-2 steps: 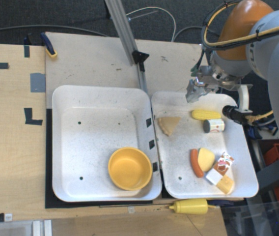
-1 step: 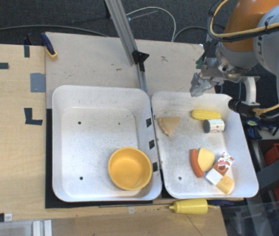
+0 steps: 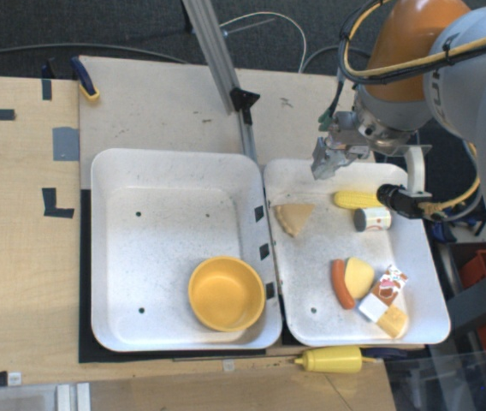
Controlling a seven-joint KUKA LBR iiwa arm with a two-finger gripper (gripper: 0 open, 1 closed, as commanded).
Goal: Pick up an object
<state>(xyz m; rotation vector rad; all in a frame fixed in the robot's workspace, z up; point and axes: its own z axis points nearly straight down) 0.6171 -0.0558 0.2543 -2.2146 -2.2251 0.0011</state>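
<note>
From above, two white bins sit side by side on the counter (image 3: 166, 101). The left bin (image 3: 115, 229) holds one yellow bowl (image 3: 225, 293). The right bin (image 3: 311, 315) holds one tan wedge (image 3: 293, 218), one corn cob (image 3: 358, 199), one small can (image 3: 371, 220) and a cluster of food pieces (image 3: 370, 289). The tool (image 3: 327, 164) hangs over the right bin's far edge, gripping nothing; I cannot tell its opening. One yellow bottle (image 3: 334, 360) lies on the counter.

1. The light is even and rather bright, with no hard glare.
2. The white bins (image 3: 183, 169) look a little washed out, and their rims give soft highlights.
3. Shadows are weak (a soft one lies inside the yellow bowl (image 3: 226, 293)).
4. The arm (image 3: 448, 50) at the right is slightly blurred.
5. The floor at the top stays dark.
6. Small things are grainy, and fine detail is lost.
</note>
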